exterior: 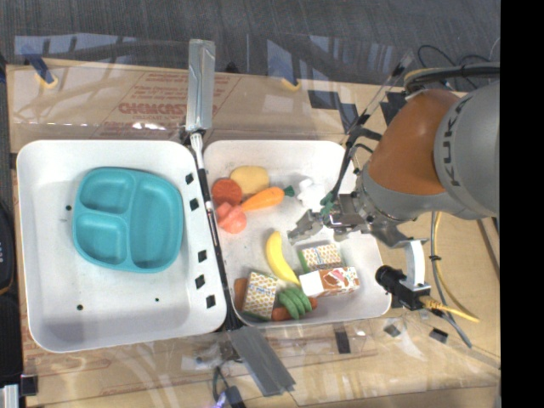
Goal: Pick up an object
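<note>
We see the gripper [311, 224] low in the right bin [272, 153], its fingers spread open and holding nothing, just above a small patterned box [321, 254]. The banana [280, 257] lies near to its left, the carrot [263, 199] further up. In the left bin [42, 253] rests a teal divided plate [129, 218]

Two shallow white bins sit side by side on the worktop [102, 83] — the left bin [42, 313] and the right bin [280, 153], their inner walls touching along a dark divider with small black clips. In the left bin lies a teal plate [127, 219] with three compartments, set toward the bin's upper middle. A grey metal bar [200, 87] stands upright behind the seam between the bins. Clear plastic sheeting covers the brown cardboard surface — printed red lettering shows through it. Beyond lies dark grey carpet [170, 2].
</note>
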### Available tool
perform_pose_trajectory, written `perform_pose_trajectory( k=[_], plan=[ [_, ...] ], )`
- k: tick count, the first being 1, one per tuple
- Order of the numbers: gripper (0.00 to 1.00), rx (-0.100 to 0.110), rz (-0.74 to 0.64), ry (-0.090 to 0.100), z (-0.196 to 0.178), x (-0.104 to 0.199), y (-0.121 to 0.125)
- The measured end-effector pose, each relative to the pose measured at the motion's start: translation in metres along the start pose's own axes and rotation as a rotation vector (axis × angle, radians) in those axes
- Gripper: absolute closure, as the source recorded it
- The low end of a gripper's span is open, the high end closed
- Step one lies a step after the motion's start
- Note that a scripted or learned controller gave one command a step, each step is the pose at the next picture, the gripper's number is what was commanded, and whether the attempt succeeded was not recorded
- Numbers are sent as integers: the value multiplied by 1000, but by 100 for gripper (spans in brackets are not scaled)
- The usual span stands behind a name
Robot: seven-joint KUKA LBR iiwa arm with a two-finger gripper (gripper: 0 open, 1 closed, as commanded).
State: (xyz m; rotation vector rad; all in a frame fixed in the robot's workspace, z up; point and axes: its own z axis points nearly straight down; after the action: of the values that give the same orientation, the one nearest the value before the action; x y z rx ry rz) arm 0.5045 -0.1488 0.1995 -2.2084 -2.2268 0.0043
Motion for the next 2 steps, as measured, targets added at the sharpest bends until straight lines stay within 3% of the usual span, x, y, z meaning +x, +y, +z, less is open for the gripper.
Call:
perform_pose_trajectory(
  k=[1,2],
  plan=[
    [0,0,-159,0,71,7,22],
    [0,-2,-456,-1,108,33,9]
  ],
)
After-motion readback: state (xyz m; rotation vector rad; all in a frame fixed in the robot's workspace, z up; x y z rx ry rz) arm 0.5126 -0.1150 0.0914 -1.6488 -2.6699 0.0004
